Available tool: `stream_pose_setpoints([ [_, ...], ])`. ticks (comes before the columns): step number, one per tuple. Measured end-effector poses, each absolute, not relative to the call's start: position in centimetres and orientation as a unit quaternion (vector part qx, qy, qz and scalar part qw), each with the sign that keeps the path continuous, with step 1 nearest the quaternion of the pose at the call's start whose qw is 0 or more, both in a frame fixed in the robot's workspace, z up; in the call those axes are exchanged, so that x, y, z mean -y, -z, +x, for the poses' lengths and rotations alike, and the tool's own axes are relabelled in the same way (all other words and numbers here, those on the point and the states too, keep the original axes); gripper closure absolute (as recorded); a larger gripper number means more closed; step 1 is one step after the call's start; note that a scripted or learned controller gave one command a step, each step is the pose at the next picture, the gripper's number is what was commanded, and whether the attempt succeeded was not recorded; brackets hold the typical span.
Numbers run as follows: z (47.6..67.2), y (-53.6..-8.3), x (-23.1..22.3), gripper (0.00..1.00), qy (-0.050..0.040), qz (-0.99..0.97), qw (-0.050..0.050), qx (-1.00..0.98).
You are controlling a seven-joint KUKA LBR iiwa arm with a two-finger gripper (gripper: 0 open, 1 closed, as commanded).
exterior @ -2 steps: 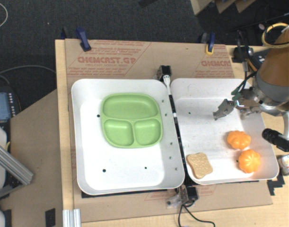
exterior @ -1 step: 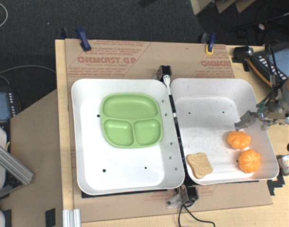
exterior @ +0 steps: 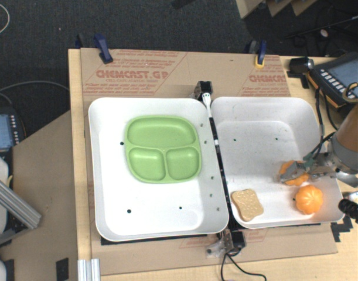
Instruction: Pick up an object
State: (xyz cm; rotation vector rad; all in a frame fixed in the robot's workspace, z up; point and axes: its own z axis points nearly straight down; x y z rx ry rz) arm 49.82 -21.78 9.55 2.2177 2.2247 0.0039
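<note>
Camera view showed the two-finger gripper [exterior: 297, 171] low in the right white bin [exterior: 255, 113], fingers apparently straddling a small orange object [exterior: 293, 178], though whether they gripped it I could not tell; closing squarely before lifting seemed wise.

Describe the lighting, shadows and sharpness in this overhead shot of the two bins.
Camera view: even, soft light; both white bins look bright with mild glare. The green plate casts almost no shadow; the tangerine and bread slice throw faint ones. Focus is fairly sharp mid-frame, but the hand at the right bin is small and blurry, its state unreadable.
</note>
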Motion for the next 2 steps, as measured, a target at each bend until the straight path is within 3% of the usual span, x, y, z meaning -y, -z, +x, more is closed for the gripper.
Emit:
stream_pose_setpoints([
  [1,49.8,-10.5,22.0,1.0,-0.0005,0.707,0.002,-0.707],
  [2,53.9,-8.6,11.9,1.0,-0.003,0.704,0.003,-0.71],
])
